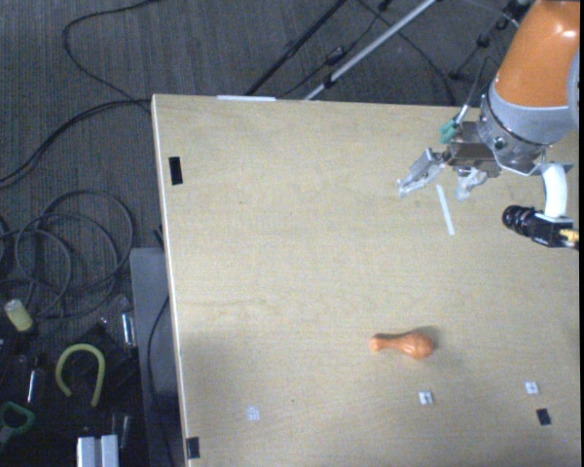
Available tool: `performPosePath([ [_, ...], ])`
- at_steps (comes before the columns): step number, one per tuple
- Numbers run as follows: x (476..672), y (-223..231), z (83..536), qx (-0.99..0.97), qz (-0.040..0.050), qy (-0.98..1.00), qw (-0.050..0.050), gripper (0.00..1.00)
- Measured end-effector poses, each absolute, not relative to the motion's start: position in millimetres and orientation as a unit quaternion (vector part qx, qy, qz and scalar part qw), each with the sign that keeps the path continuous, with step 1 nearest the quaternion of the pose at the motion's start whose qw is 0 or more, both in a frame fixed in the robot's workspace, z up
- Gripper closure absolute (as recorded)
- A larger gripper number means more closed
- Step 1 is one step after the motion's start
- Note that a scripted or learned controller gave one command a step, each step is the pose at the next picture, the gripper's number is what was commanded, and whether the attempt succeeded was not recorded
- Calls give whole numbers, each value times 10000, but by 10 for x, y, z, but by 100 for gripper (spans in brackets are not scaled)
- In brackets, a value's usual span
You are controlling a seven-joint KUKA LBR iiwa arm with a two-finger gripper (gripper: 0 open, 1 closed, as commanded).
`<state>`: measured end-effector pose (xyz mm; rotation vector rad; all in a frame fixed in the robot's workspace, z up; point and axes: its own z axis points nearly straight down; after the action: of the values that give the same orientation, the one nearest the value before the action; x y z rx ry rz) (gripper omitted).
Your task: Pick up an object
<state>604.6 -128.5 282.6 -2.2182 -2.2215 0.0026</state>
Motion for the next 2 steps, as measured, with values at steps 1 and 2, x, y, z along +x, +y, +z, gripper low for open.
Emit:
performPosePath([
  [1, 6677, -1632, 2086, -6996, 24, -7145, -3, 0],
  [2, 6676, -2245, 1445, -6724, 20, -7401, -1, 0],
])
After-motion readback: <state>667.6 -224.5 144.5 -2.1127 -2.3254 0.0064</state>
